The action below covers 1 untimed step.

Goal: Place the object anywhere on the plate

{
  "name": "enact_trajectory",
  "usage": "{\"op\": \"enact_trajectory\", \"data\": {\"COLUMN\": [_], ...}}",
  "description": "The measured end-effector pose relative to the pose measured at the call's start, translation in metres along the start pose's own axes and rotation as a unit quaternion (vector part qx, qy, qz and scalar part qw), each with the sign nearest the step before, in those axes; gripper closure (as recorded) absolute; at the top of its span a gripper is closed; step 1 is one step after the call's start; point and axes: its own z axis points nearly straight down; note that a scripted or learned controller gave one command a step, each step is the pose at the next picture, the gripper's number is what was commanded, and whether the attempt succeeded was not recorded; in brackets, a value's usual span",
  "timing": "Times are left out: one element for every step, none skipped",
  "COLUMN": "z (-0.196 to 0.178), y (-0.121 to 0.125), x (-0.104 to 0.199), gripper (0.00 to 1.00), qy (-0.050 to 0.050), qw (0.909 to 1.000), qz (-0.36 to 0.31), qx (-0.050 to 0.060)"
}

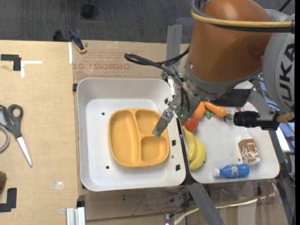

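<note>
Overhead, reaching in from 3 o'clock: grey arm (225, 36) with its bulky orange band looming large over the seam between the two bins, wrist tipped down and toward 9 o'clock. Ends in a slim gripper (160, 124) slanting low over the 3 o'clock edge of the yellow plate (126, 139), above the divider between its two smaller sections. Impossible to tell whether apart or together at this angle; nothing seen clamped in it. Sitting mid-floor in the left bin (84, 139), that three-part plate. Gathered in the right bin (265, 172), all candidates for the object: banana (197, 151) along the 9 o'clock wall, red piece (191, 123) just above it, carrot (213, 109) at 12 o'clock partly under the wrist, small packet (249, 151) toward 3 o'clock, blue bottle (233, 171) lying flat at 6 o'clock. Under both bins, a pale wooden bench (37, 102) with a cardboard sheet (117, 64); scissors (16, 130) resting far out at 9 o'clock. Beyond the bench at 12 o'clock, dark grey carpet (117, 8).
</note>
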Motion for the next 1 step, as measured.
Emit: {"op": "enact_trajectory", "data": {"z": [0.0], "y": [0.0], "x": [0.0], "gripper": [0.0], "qy": [0.0], "qw": [1.0], "qz": [0.0], "qx": [0.0]}}
